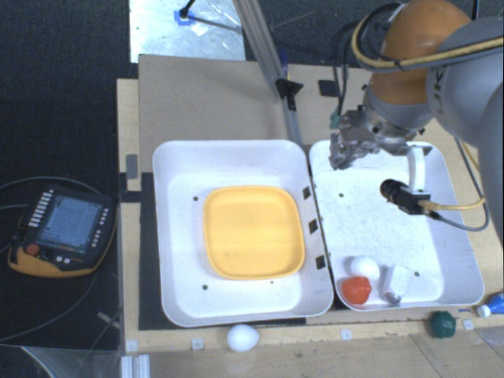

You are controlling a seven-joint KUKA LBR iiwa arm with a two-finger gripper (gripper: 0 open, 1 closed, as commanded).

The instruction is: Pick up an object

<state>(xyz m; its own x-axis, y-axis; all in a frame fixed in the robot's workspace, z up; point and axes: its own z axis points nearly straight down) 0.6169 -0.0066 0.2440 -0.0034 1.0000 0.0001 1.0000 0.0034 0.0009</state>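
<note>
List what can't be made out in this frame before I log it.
- Gripper: fingers blurred and partly under the wrist; open or shut unclear.
- White object in the right bin: too small to identify.
- Blue item at the right edge: cut off by the frame.
- Right bin's upper right corner: hidden by the arm.

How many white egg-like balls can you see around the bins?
2. One white ball lies in the right bin near its front edge, beside an orange object. The other sits outside on the bench, before the left bin. The arm may hide more.
</note>
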